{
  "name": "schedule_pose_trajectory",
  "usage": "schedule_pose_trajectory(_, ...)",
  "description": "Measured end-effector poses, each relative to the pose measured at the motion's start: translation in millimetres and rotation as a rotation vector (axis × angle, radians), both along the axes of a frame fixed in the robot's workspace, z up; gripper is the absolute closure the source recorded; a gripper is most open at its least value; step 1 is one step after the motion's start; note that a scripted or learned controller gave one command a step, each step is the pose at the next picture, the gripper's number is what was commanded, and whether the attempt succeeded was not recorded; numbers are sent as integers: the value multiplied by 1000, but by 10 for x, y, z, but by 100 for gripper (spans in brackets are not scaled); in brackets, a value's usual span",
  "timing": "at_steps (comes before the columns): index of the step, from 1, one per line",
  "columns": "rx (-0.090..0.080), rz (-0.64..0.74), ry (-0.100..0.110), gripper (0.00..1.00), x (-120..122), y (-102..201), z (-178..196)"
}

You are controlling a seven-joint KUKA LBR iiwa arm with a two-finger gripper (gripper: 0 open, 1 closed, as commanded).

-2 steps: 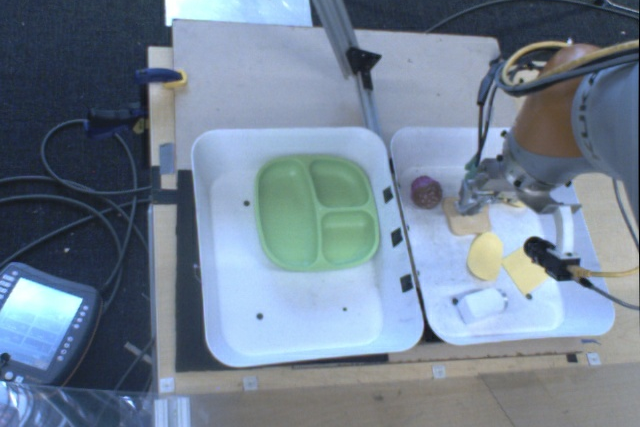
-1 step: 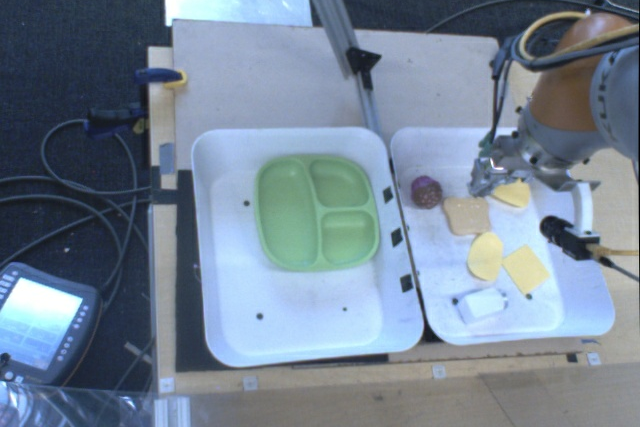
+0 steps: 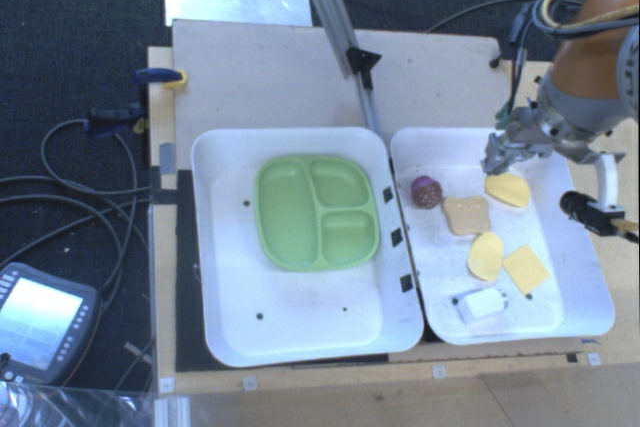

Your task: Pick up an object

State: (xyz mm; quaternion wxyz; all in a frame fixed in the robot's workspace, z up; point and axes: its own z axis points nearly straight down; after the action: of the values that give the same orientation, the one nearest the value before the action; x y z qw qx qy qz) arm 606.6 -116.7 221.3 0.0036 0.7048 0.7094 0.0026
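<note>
The gripper (image 3: 497, 161) hung over the right bin (image 3: 575, 315), its jaw state impossible to tell, beside the far yellow piece (image 3: 509, 190); a centred, straight descent looked best.

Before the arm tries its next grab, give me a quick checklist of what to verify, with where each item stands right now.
1. Gripper over the right bin: ok.
2. Target chosen: the yellow piece lies just below the gripper: ok.
3. Fingers open enough: cannot tell.
4. Target clear of neighbours: the tan slice lies apart from it: ok.
5. Something already held: cannot tell.
6. Green tray in the left bin, away from the arm: ok.
</note>
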Motion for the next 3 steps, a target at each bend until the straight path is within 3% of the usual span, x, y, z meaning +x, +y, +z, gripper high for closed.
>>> schedule_pose_trajectory(1, 1, 0, 2, 100, 16, 1, 406)
schedule_pose_trajectory(3, 3, 5, 9, 100, -36, 1181, 207)
